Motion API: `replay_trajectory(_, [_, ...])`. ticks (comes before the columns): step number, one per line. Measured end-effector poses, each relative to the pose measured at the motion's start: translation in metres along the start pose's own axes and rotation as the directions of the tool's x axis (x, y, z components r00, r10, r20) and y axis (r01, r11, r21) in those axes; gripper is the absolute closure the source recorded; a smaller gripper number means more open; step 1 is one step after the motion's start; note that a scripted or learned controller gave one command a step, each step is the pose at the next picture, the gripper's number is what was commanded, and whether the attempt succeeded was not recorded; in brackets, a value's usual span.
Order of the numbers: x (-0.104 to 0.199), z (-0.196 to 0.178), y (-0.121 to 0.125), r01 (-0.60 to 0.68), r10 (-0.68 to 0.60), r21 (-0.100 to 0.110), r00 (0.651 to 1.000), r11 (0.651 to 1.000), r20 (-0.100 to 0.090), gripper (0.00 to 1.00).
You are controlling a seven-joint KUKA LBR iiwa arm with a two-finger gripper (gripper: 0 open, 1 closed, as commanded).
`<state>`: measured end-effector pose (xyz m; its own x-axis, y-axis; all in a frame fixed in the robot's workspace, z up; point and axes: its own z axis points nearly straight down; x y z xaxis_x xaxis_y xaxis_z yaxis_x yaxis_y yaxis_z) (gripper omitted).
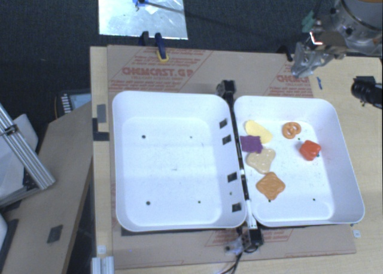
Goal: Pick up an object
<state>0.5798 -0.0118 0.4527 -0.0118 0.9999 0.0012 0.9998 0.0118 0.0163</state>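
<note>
Gripper (303,63) hangs above the right bin's (335,117) far rim, off past the toys; can't tell how its jaws stand. The pretzel (291,130) and red block (309,149) lie nearest, toward the camera and below, the pretzel closer.

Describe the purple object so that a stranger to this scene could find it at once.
Look at the right white bin, then along its left wall. There the purple block lies between a yellow piece above and a beige piece below. It is the only purple, square-edged item.
</note>
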Motion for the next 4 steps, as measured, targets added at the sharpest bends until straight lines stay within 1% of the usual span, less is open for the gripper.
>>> replay_trajectory(1, [0.087, -0.021, 0.032, -0.001, 0.001, 0.009, 1.000, 1.000, -0.001, 1.00])
replay_trajectory(2, [0.010, -0.047, -0.043, -0.018, 0.018, 0.012, 1.000, 1.000, 0.002, 1.00])
replay_trajectory(3, [0.123, -0.086, -0.074, 0.003, -0.003, 0.010, 1.000, 1.000, -0.003, 1.00])
replay_trajectory(4, [0.051, 0.037, -0.082, -0.016, 0.016, 0.022, 1.000, 1.000, 0.003, 1.00])
